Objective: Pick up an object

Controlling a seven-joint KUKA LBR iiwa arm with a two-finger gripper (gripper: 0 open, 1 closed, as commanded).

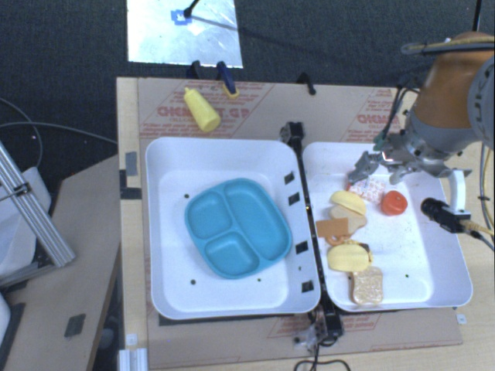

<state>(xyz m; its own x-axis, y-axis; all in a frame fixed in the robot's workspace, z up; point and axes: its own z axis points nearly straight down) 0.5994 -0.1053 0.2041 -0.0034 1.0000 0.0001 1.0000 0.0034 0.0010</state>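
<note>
The arm comes in from three o'clock and its gripper [379, 163] hangs over the upper part of the right bin [445, 280], fingers spread apart with nothing between them, right above a pink-and-white checked piece [370, 188]. Around that piece lie an orange-red tomato [394, 202] at three o'clock, and a yellow piece [348, 202], a brown slice [332, 228], another yellow piece [347, 256] and a bread slice [367, 286] trailing toward six o'clock. The left bin [166, 207] holds a blue divided plate [237, 227], and a yellow bottle [201, 110] lies on the bench at twelve o'clock.

A divided tray [238, 227] lies in the left bin [166, 178]; food pieces [349, 230] cluster in the right bin [441, 265]; a bottle [201, 109] lies behind on the bench [325, 110].
</note>
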